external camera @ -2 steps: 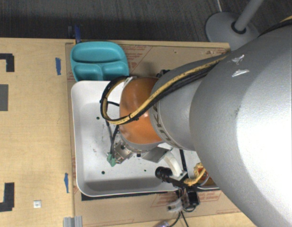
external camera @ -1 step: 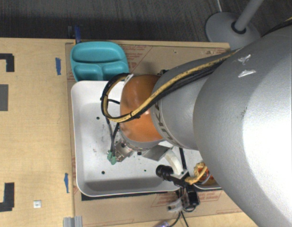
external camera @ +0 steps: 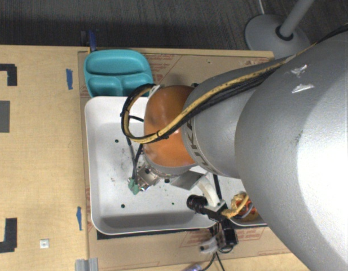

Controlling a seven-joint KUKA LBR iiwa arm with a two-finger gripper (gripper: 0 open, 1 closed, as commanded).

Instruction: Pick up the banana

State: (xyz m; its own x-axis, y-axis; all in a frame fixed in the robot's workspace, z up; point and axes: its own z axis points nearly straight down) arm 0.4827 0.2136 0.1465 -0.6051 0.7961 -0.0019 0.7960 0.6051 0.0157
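Observation:
My grey arm with its orange band (external camera: 165, 129) reaches in from the right and hangs over the left white bin (external camera: 103, 151), hiding much of its floor. Below the band, the gripper (external camera: 144, 178) points down toward the bin floor, and I see it only as a small metal part with a green tip at its lower left. At the near edge of the right bin, a yellow-brown and red object (external camera: 241, 205) peeks out from under the arm. Too little of it shows to tell what it is.
A teal moulded tray (external camera: 117, 72) lies against the far edge of the left bin. Black and yellow cables (external camera: 134, 123) loop off the wrist over the bin. The tan bench (external camera: 38, 151) stretches to the left, with blue tape marks.

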